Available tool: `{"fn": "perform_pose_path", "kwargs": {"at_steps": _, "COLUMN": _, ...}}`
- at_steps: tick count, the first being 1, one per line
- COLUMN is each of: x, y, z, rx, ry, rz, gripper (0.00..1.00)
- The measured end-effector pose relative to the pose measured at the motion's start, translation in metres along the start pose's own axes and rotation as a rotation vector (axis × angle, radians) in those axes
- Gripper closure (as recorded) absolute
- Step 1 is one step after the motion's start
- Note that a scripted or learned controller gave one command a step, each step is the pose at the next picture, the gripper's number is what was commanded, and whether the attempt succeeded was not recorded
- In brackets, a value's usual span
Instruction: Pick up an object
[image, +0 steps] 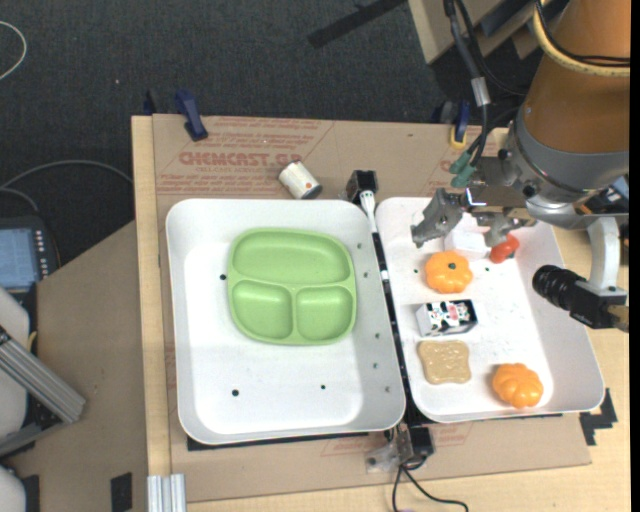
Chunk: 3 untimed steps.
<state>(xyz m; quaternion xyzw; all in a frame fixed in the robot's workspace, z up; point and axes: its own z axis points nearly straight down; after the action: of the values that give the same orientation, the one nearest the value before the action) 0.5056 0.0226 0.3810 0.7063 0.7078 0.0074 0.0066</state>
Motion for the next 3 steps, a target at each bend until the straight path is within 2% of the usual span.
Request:
{"fn": "perform_pose_path", "kwargs": {"at_steps": 1, "x": 0.079, "y": -0.027, "z": -0.015, "rx": 0.015, "ry": 0.002, "rz": -0.007, "gripper": 0.00}}
{"fn": "perform_pose_path", "kwargs": {"at_steps": 2, "x": 0.074, "y": -0.025, "z": -0.025, "rx": 0.015, "ry": -0.001, "rz": 0.001, "gripper": 1.00}}
{"fn": "perform_pose_path", "kwargs": {"at_steps": 3, "x": 0.162, "y": -0.025, "z": -0.058, "rx": 0.015, "ry": 0.003, "rz": -0.008, "gripper": 1.00}}
